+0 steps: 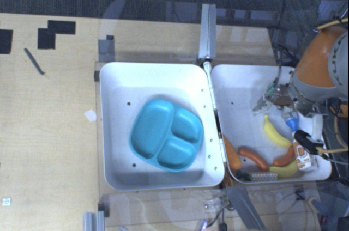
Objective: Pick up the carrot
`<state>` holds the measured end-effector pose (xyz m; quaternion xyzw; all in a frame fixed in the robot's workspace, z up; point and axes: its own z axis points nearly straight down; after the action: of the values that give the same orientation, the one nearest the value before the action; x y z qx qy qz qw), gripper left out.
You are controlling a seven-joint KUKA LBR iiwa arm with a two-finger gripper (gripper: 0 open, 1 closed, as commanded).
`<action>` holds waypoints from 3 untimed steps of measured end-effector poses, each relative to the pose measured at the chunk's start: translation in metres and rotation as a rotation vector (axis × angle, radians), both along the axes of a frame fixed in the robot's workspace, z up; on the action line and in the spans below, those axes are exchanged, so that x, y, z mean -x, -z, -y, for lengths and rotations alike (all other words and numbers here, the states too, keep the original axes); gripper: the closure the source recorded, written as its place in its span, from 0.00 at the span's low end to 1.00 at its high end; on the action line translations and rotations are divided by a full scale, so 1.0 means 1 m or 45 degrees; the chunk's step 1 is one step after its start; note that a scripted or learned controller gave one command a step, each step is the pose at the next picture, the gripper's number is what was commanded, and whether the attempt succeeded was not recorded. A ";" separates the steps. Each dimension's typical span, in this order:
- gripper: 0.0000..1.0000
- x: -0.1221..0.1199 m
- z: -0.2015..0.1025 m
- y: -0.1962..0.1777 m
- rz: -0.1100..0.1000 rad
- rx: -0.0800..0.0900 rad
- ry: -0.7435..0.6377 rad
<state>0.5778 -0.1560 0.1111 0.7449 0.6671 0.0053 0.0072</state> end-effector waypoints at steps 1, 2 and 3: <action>1.00 -0.002 -0.001 -0.012 0.007 0.000 -0.003; 1.00 0.034 -0.045 0.020 -0.002 -0.001 0.083; 1.00 0.070 -0.073 0.020 0.005 -0.005 0.234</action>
<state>0.5074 -0.0835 0.0914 0.8030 0.5959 0.0074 0.0076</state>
